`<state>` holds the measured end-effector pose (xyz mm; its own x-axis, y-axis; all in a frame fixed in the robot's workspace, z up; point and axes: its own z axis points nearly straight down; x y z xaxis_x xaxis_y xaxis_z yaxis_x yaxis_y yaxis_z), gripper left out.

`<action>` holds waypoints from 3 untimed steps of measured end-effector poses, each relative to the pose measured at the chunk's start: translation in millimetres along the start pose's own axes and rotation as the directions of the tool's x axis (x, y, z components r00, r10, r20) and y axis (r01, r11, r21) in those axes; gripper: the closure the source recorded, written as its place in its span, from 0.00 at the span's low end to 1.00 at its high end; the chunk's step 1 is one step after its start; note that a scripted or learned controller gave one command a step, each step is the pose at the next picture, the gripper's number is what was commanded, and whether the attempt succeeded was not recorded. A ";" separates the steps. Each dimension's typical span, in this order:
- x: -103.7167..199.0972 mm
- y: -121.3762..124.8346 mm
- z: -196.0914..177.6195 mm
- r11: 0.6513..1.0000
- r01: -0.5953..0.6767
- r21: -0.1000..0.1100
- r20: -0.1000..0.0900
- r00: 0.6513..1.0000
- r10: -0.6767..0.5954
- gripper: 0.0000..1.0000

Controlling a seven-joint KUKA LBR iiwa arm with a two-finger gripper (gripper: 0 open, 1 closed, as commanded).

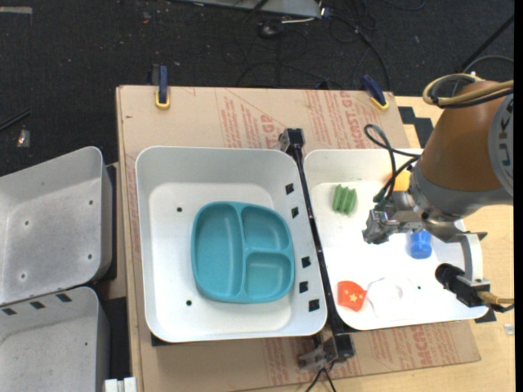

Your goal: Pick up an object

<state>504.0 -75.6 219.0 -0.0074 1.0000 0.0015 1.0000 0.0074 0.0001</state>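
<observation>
This looks like a robotics lab or test bench rather than a home or shop. A brown printed cardboard sheet (343, 109) covers the surface, pinned at its far edge by a yellow-and-blue clamp (162, 88), and two shallow white plastic bins (155, 243) sit side by side on it under a grey-and-orange industrial robot arm (466, 149). Loose black cables (359, 31) trail over a dark speckled floor (73, 47) beyond the bench, and spare white perforated trays (49, 219) lie at the left.

A green ridged piece (344, 199), a blue block (419, 245) and an orange-red piece (351, 295) lie apart in the right bin (327, 170).
</observation>
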 end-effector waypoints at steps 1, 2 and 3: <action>45.8 -3.0 3.1 1.000 0.000 0.001 0.000 1.000 0.000 1.00; 95.3 -3.6 6.9 1.000 0.001 0.002 0.000 1.000 -0.001 1.00; 157.0 -6.0 -10.2 1.000 0.002 -0.001 0.000 1.000 -0.002 1.00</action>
<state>496.9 81.4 229.5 -0.0090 1.0000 0.0020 1.0000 0.0090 0.0015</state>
